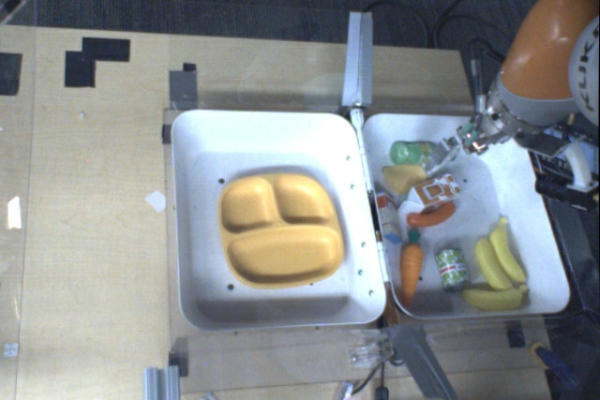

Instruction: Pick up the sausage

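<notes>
The sausage (431,217) is a short red-orange link lying in the middle of the right bin (525,183), slanted, just above the carrot. My gripper (450,155) hangs over the upper part of that bin, up and to the right of the sausage and apart from it. Its tip is close to a small white and orange carton (438,190), which lies between the gripper and the sausage. Nothing shows in the gripper's grasp.
Around the sausage lie a carrot (411,263), a green can (452,266), bananas (499,269), a yellow wedge (405,178) and a green item (411,152). The left bin (192,201) holds a yellow divided tray (279,227). A metal divider (357,61) separates the bins.
</notes>
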